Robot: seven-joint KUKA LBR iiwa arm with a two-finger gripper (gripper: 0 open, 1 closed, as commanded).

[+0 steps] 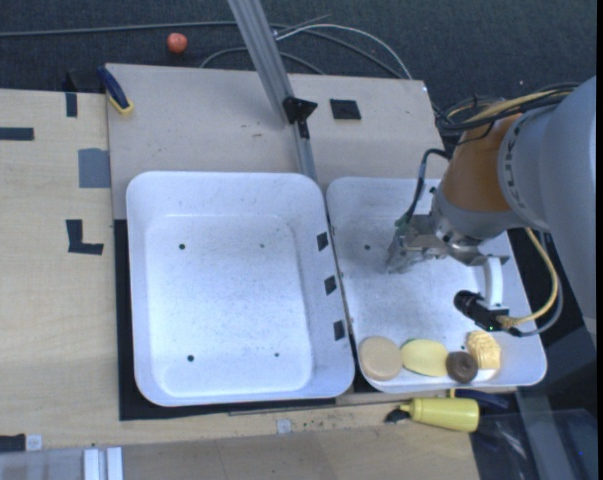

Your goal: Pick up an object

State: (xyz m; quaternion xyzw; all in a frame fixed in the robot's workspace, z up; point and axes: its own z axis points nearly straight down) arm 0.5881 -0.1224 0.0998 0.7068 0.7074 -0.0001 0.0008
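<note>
- Pale bench [211, 128], two white bins; the right bin [366, 218] has four small items along its near edge.
- Gripper [401, 258] hangs over bare floor; whether it is spread or pinched, I cannot tell.
- Best bet: shift toward the round beige piece [380, 357], then descend squarely.

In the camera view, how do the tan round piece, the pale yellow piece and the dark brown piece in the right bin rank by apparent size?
Largest to smallest, as they look:
1-2. tan round piece and pale yellow piece: they look about alike, so I do not rank them.
3. dark brown piece: clearly the smallest.
All lie along the near edge of the right bin.

bins [221, 193]: 2 | objects in right bin [422, 357]: 4, perhaps | yellow tool [446, 413]: 1
</note>
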